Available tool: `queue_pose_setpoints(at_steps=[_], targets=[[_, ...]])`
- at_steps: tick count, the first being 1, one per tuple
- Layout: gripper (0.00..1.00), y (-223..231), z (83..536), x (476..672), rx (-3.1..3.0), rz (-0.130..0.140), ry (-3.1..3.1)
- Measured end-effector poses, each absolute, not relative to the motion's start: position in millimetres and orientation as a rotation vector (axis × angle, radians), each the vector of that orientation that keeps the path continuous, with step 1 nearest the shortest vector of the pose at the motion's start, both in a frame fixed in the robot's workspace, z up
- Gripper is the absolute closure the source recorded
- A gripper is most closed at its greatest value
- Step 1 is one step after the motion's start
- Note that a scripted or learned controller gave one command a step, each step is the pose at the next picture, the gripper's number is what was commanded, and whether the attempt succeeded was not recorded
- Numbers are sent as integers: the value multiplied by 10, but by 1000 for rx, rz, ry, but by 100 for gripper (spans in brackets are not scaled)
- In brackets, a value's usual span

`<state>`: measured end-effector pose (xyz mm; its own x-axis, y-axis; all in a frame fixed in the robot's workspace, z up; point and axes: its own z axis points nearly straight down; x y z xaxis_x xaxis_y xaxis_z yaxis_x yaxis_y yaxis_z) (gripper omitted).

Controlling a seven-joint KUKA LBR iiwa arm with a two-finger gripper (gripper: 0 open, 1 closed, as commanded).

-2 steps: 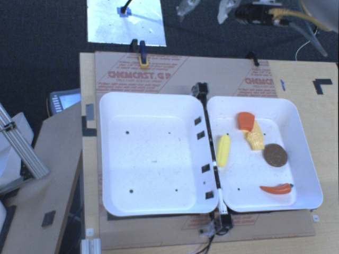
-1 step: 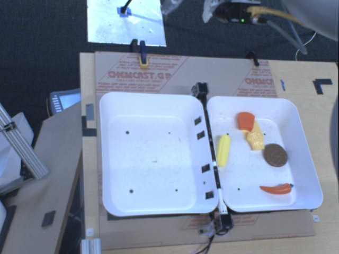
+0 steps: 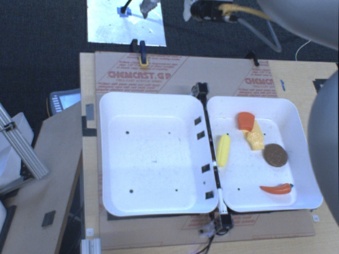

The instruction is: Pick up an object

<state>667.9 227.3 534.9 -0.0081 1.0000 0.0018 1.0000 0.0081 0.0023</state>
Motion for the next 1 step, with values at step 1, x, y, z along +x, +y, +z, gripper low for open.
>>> queue_pose_setpoints(at_steps=[1], targets=[[0,2302,5352,6684,2214,4,2228]])
